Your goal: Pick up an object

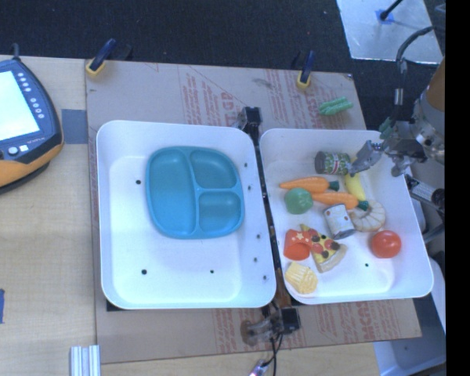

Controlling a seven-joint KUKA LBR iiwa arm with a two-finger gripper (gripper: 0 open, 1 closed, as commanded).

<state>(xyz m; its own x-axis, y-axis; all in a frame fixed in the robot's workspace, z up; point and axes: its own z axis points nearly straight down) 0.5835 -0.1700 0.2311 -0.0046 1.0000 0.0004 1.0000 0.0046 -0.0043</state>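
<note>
Two white bins, toy food, gripper at the far right

A blue divided plastic plate (194, 192) is seen in the left white bin (117, 210) — toy food, including an orange plastic carrot (305, 184), is gathered in the right white bin (407, 280); the gripper (372, 153) is poised above it, its grasp impossible to tell.

teach pendant (12, 128) bench left | green toy (334, 106) outside bins | clamps (100, 58) on cardboard

— Type of premises?
— Robotics lab, probably: cardboard sheet (219, 84) clamped to a wooden bench (39, 241), teach pendant (16, 124) at left, two white bins (110, 210), toy food (313, 185).
</note>
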